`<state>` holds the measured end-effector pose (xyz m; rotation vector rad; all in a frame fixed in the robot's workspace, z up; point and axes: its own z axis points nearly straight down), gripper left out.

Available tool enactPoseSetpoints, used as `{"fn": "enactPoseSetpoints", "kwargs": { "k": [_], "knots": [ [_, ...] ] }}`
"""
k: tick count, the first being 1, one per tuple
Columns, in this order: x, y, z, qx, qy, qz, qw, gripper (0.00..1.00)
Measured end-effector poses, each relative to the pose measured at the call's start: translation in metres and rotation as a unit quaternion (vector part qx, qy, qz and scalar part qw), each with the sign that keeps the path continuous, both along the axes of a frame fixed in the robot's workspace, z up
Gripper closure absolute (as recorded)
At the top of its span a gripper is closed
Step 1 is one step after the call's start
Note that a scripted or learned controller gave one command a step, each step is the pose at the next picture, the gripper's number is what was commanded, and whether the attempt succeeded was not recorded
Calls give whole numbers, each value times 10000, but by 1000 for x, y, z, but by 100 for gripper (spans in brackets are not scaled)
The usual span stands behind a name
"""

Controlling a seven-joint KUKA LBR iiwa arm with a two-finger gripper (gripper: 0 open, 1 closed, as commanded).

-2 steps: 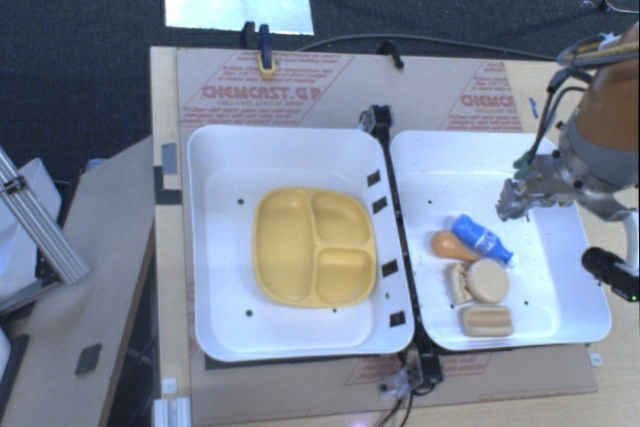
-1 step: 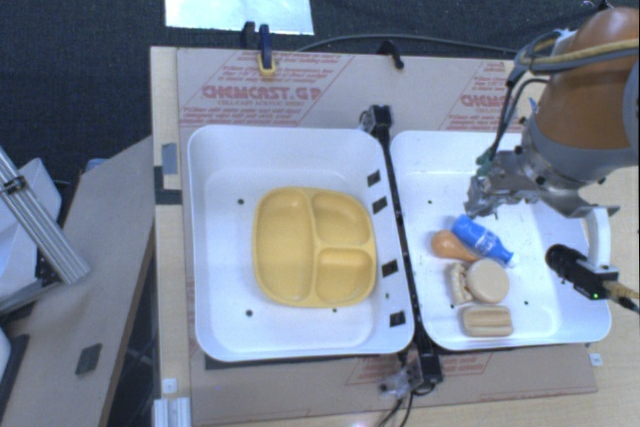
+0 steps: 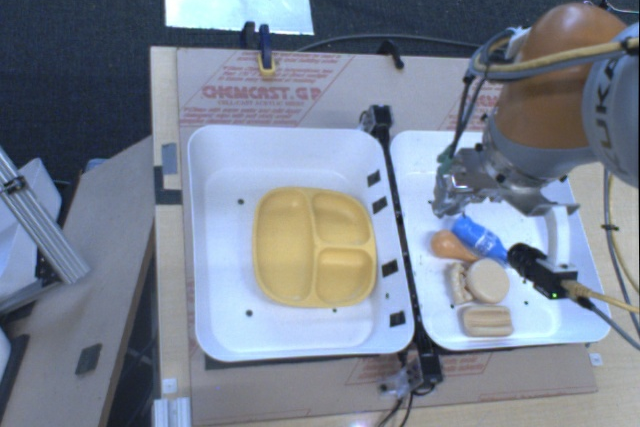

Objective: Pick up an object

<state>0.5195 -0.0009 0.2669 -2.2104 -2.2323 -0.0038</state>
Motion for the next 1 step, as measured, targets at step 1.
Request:
{"fn": "enactPoseSetpoints", "kwargs": {
  "k": [1],
  "knots": [
    [4, 54, -18, 0, 10, -2, 10000, 100]
  ]
}}
